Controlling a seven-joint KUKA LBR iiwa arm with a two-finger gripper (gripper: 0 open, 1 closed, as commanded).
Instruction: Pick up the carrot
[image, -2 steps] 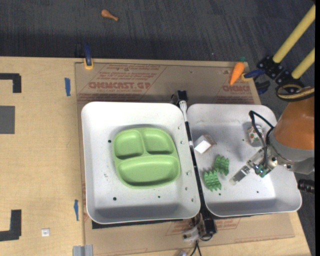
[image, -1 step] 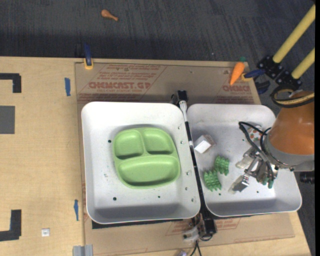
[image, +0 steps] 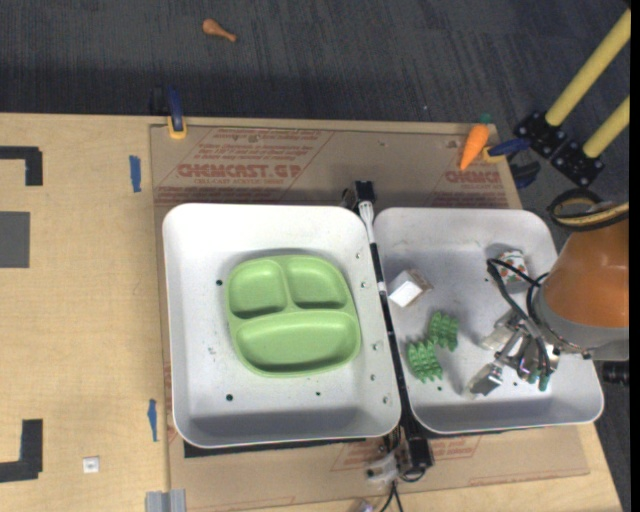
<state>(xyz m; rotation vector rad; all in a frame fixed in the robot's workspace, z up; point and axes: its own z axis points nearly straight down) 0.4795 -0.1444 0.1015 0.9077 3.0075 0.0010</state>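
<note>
— Fingers (image: 487, 380) first: spread or closed?

— I cannot tell. The two-finger metal gripper (image: 512, 365) is a tangle of bright steel and thin dark cables, low over the near right corner of the shallow white plastic right-hand bin (image: 450, 240). Nothing shows between its tips. Above it sits the arm's smooth orange band (image: 590, 285).

— What lies in that bin with it?

— Just left of the gripper, toward the bin's near left side, two small green studded plastic pieces (image: 433, 345), knobbly on top, lie close together. A little farther in, by the bin's left wall, is a small white block with a tan edge (image: 405, 291), tilted.

— And the carrot?

— The small orange tapered carrot with a green tip (image: 474, 145) is outside the bin, beyond its far rim, on the flat brown cardboard sheet (image: 250, 160) with red print. It lies well apart from the gripper, beside a blue clamp (image: 505, 148).

— Left of the bin?

— Touching its left wall is the matching white left-hand bin (image: 190, 260), holding a glossy light-green divided plate (image: 292, 312) with rounded corners, two small compartments on its far side and one long one on its near side.

— Farther still?

— Two yellow rods (image: 600, 60) slant beyond the bin's far right corner, and a small orange scrap (image: 218, 30) lies on the dark carpet.
</note>
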